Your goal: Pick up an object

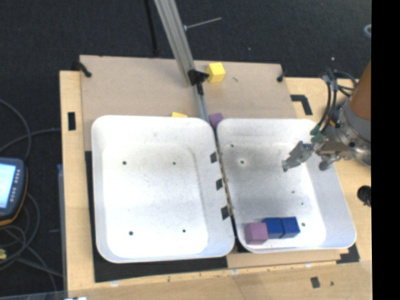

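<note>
Blue block (pixel 280 226) and purple block (pixel 255 232) sit side by side, touching, at the near wall of the right bin (pixel 331 192), well below the gripper (pixel 307 155). Gripper hovers above the bin, fingers spread apart, nothing between them. Pickup not yet begun.

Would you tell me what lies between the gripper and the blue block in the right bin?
In the camera view, bare white bin floor separates the gripper from the blue block; nothing sits between.
</note>
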You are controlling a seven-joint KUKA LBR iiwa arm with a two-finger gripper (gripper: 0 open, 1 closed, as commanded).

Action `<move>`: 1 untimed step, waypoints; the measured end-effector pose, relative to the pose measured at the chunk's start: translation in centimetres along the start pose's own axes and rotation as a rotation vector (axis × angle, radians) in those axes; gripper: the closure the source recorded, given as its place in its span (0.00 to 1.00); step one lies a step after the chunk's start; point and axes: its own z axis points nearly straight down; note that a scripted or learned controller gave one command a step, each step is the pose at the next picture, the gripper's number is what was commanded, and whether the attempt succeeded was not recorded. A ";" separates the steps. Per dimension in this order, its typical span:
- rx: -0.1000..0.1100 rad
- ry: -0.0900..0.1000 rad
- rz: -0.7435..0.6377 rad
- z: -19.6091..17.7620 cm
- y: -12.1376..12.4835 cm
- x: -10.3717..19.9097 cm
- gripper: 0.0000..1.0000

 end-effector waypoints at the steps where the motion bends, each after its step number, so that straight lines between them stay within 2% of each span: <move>1: 0.002 0.000 -0.005 -0.7 -3.1 -2.1 0.00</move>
